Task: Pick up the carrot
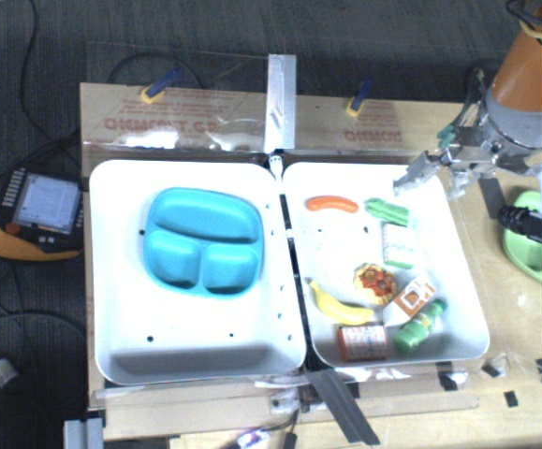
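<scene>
Carrot (331,204) lies flat near the top of the right bin (472,330), close to the bin's left wall. It is orange and long. Just to its right is a green pea pod (387,211). Lower down in the same bin are a white box (400,248), a small pizza slice (374,282), a yellow banana (343,309), a little orange carton (415,296), a green bottle (417,328) and a brown can (360,342). The writing on them is too small to read.

The left bin (111,279) holds a blue tray (202,239) with three parts.

The gripper (418,171) hangs over the top right corner of the right bin, well apart from the carrot. I cannot tell if it is spread or squeezed.

Both bins sit on a light wood bench (495,260). A clear sheet with faded red letters (163,124) lies along the back; the words cannot be read. The floor is dark grey carpet (27,344). A small screen device (38,209) sits on the carpet at the left.
</scene>
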Motion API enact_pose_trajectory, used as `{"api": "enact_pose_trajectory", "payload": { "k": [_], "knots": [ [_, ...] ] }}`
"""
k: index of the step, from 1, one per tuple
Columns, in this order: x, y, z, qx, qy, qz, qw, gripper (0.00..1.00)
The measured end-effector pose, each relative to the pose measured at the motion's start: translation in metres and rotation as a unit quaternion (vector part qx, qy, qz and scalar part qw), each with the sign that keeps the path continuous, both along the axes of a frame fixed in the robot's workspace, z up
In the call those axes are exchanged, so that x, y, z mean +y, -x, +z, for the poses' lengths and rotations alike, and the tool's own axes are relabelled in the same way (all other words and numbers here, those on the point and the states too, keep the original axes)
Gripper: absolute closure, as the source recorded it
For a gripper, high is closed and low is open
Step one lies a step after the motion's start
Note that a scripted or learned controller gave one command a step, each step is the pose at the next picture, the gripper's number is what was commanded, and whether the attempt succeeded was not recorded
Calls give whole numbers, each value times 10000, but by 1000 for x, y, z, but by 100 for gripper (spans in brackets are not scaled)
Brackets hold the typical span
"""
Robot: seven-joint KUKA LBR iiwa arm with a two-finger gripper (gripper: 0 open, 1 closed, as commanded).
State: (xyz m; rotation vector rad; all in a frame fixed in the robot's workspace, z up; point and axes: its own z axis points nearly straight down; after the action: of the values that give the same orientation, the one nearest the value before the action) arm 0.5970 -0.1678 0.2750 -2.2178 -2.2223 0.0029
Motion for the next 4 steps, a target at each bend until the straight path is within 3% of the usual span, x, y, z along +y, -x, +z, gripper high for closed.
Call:
{"api": "enact_pose_trajectory", "payload": {
  "k": [1, 2, 3, 4],
  "knots": [
    [53, 14, -83, -4, -10, 1566, 9877, 0],
    [58, -14, -186, -64, 24, 2370, 9715, 0],
    [34, -59, -128, -20, -4, 2667, 9638, 0],
    [57, -68, -188, 76, -15, 2967, 9550, 0]
  ]
}}
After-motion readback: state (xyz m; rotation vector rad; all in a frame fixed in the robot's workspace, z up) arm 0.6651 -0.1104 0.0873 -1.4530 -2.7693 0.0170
